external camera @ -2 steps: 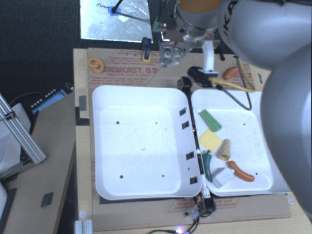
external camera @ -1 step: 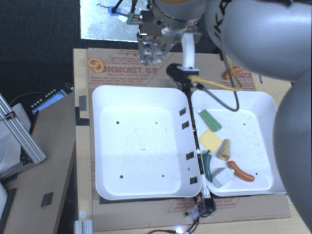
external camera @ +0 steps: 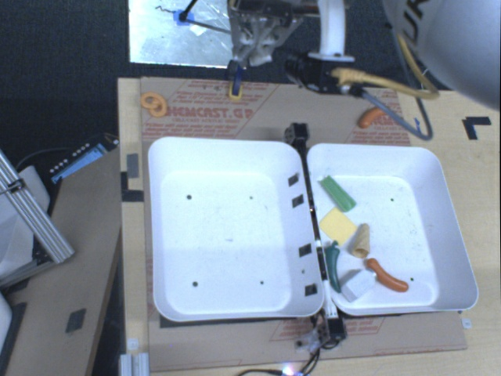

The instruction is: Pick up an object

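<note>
Hovering beyond both bins, the pincer [external camera: 252,49] blurs, so its state stays unreadable; five objects crowd the right bin [external camera: 438,210] below it.

Smooth white plastic bins [external camera: 227,151] on cardboard [external camera: 203,108]

1. Desk [external camera: 94,233]: tan top, with a cardboard sheet [external camera: 211,104] printed in red lying on it.
2. Floor [external camera: 63,53]: dark blue carpet beyond the desk's far and left edges.
3. Shiny metal plate [external camera: 176,18] lies on the floor at the top, reflecting bright light.
4. Aluminium frame rail [external camera: 31,210] slants across the left edge.
5. Lighting: even, overhead; soft shadows.
</note>
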Available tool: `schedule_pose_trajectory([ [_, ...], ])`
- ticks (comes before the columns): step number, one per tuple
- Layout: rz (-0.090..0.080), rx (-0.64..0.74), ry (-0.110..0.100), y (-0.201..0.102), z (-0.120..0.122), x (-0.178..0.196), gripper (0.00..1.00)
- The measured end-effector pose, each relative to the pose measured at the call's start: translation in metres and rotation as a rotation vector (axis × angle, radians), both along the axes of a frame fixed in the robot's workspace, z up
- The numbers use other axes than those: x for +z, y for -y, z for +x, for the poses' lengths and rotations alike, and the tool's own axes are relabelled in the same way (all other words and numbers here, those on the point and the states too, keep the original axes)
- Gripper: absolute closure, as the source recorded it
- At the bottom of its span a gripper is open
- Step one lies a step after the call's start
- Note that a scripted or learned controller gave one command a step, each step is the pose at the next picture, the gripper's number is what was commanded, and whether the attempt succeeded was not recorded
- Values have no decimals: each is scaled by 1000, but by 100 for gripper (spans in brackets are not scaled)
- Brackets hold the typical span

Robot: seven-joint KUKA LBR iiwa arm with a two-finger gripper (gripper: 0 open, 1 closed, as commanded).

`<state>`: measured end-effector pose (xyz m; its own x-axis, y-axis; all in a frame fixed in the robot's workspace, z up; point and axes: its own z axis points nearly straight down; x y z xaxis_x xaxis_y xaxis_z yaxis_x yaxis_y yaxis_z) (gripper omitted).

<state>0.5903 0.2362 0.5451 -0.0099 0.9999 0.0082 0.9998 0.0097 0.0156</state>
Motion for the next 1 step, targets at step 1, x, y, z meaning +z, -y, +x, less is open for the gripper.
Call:
schedule_pose_trajectory([
  [1, -7, -3, -15, 2, -49, -9, 100],
])
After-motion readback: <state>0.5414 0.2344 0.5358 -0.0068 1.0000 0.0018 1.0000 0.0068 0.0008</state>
